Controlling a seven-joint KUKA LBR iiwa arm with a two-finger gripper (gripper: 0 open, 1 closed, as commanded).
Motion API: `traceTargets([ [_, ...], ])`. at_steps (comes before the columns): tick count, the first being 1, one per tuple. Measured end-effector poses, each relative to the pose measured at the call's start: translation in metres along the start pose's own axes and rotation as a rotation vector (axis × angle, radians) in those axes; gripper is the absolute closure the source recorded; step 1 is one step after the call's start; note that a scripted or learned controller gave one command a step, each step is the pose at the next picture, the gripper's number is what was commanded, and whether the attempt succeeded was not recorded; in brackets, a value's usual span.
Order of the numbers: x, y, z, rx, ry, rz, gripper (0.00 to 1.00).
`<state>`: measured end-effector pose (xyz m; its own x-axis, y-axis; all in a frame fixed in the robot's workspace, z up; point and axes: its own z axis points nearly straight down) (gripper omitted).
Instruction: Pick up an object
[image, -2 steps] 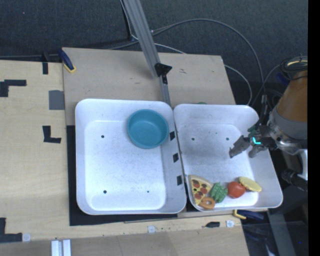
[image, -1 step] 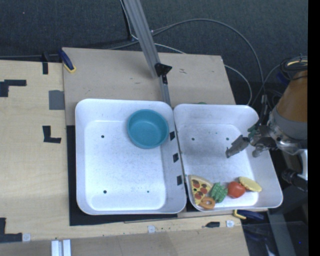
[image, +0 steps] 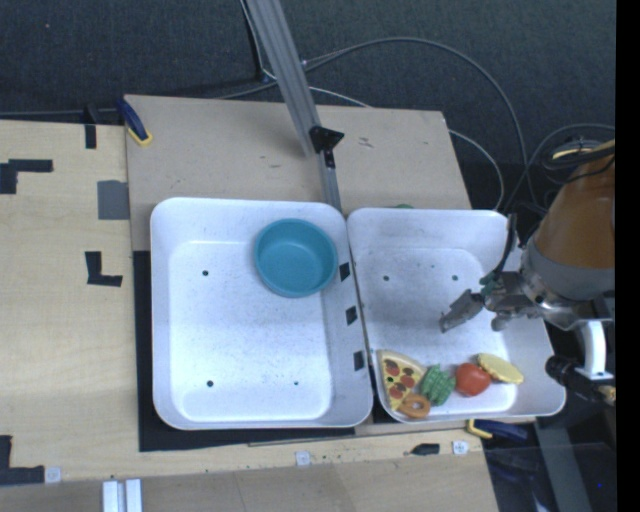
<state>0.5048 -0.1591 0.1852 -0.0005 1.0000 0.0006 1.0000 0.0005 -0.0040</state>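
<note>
In the right bin (image: 420, 235), several small toys lie along the near edge: a pizza slice (image: 400, 376), a green piece (image: 436, 382), a red tomato (image: 472, 378) and a yellow piece (image: 500, 368). My gripper (image: 462, 310) hangs above the right bin's middle right part, a little beyond the toys, reaching in from the right. Nothing shows between its dark fingers. A blue bowl (image: 294, 257) sits at the far right of the left bin (image: 200, 330).
A grey metal pole (image: 292, 85) slants down from the top to the seam between the bins. Cables (image: 480, 90) loop over the bench behind the right bin. The arm's orange band (image: 585, 225) stands at the right bin's right edge.
</note>
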Motion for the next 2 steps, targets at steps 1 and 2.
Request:
traceTargets([
  [1,-0.003,-0.005,0.062,0.002,0.001,0.001,0.00],
  [2,-0.003,-0.005,0.096,-0.005,-0.001,0.000,0.00],
])
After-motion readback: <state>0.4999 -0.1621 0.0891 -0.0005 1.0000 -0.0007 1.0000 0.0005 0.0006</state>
